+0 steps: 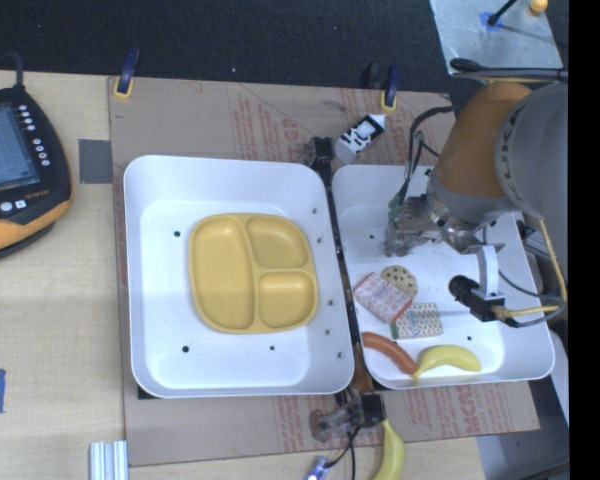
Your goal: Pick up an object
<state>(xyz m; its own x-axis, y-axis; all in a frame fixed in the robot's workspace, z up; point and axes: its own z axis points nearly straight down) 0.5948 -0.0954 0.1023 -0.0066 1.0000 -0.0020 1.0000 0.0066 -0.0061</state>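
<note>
Camera view: gripper (408, 230) hovers just above the cookie (399, 278).

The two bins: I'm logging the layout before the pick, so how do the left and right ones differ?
The left bin holds a single yellow divided plate; the right bin holds several small things: a banana, a sausage, a cookie and two small packets. The pincer is over the right bin, not the left. The left bin looks larger in this view. Both are white and shallow, side by side.
</note>
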